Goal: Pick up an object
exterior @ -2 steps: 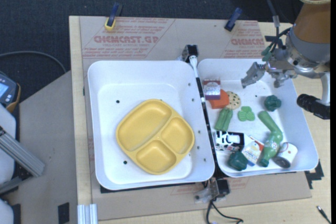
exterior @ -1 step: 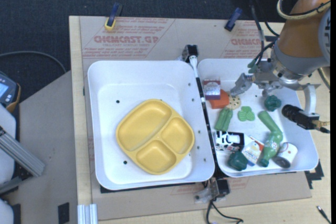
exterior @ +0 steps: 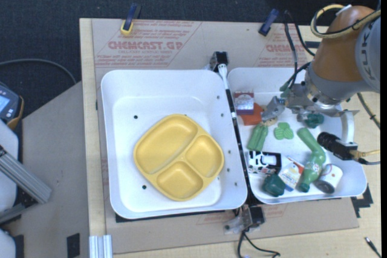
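Camera view: glossy yellow three-compartment plate [exterior: 179, 157] in smooth left bin [exterior: 115, 130].

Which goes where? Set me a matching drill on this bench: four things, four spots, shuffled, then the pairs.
Things:
1. yellow plate
2. gripper
3. yellow clamp
4. white cup

Places:
A. right bin, near corner
B. left bin
C. bench's far edge
D. over the right bin's far part

Pairs: 1-B, 2-D, 3-C, 4-A
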`<state>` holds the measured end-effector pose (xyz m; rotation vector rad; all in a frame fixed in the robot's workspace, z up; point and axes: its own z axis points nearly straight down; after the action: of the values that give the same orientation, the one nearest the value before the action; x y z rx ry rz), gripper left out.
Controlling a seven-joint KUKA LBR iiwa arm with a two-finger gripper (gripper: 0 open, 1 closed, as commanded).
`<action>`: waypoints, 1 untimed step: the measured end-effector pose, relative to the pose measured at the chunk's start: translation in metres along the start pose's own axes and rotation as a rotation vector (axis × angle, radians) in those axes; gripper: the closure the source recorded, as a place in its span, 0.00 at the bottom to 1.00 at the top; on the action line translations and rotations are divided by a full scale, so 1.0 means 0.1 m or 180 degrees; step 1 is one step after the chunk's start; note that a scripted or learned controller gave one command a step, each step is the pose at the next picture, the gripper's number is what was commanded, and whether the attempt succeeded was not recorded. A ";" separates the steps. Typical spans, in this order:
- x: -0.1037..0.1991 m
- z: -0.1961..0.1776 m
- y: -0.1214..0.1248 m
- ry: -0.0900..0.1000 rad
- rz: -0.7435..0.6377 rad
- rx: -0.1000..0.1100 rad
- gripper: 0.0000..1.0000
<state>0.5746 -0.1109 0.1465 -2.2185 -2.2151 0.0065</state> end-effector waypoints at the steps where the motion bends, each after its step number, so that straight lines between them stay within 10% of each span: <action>1: -0.03 0.43 -0.01 0.0001 -0.0003 -0.0002 0.00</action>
<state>0.5731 -0.1136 0.1030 -2.2177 -2.2162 0.0057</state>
